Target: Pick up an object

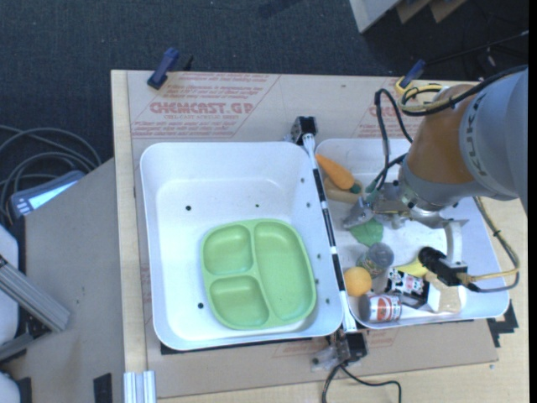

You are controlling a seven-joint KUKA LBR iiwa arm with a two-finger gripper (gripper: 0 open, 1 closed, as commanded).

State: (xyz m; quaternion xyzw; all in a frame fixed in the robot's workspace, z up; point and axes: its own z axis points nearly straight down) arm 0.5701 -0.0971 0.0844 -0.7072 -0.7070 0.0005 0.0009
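A red can (384,309) lies at the right bin's (495,305) near edge, an orange ball (357,281) beside it; farther in, the gripper (362,217) hangs over a green object (367,232), carrot (336,171) beyond. Jaws' spread: cannot tell.

A green divided plate (256,273) lies in the left bin (168,175), well to the left of the gripper (367,214). A blue clamp (162,68) grips the brown board (210,107), farther away to the gripper's upper left.
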